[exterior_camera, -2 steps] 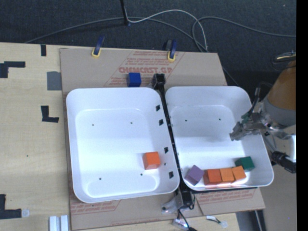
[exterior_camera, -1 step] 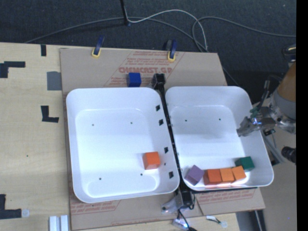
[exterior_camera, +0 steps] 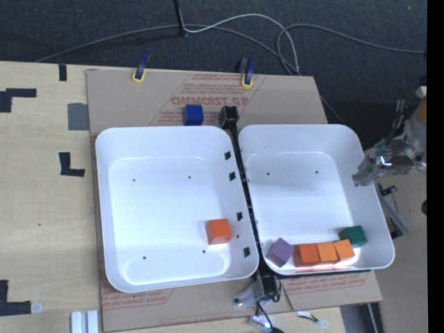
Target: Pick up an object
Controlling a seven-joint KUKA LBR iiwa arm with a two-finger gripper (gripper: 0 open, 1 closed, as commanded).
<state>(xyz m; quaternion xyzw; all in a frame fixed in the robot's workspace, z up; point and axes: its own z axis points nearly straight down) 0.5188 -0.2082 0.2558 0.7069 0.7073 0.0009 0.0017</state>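
Two shallow white bins sit side by side on a brown cardboard sheet (exterior_camera: 208, 99) that covers the table (exterior_camera: 41, 186). The left bin (exterior_camera: 139, 151) holds one orange block (exterior_camera: 218, 231), lying toward its 4 o'clock corner, near the divide between the bins. The right bin (exterior_camera: 305, 144) holds a row of blocks along its 6 o'clock wall: a purple block (exterior_camera: 279, 252) at the row's 9 o'clock end, then two orange blocks (exterior_camera: 317, 254) touching each other, then a lighter orange one (exterior_camera: 345, 250), and a green block (exterior_camera: 354, 236) just beside that at its 1 o'clock. Whether the purple block touches the orange one next to it I cannot tell.

The tool (exterior_camera: 371, 166) hangs over the 3 o'clock rim of the right bin, well apart from the row of blocks. It is seen partly and at an angle, so I cannot tell how wide it stands, and nothing is visible in it.

Outside the bins, a blue block (exterior_camera: 193, 114) rests on the cardboard at 12 o'clock of the left bin. Two clamps (exterior_camera: 141, 69) grip the cardboard's far edge, and thin cables (exterior_camera: 229, 23) trail over the dark floor beyond.
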